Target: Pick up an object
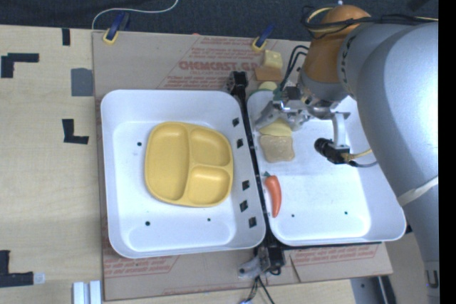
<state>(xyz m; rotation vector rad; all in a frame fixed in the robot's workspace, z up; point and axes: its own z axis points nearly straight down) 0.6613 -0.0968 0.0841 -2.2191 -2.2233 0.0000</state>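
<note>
In the right bin (356,224) a pale yellow piece (279,129) lies near the back left corner. A beige block (277,147) touches its front side. An orange carrot (273,194) rests further forward, along the bin's left wall. My gripper (282,116) hangs low over the pale yellow piece, open, with one finger on either side of the piece's back edge and nothing gripped between them. The grey arm with its orange band (324,57) reaches in from the right.
The left bin (121,153) holds a yellow divided plate (189,163). A tan block (270,66) and a small pale thing (266,87) sit on the cardboard behind the right bin. A black cable part (333,149) hangs beside the gripper.
</note>
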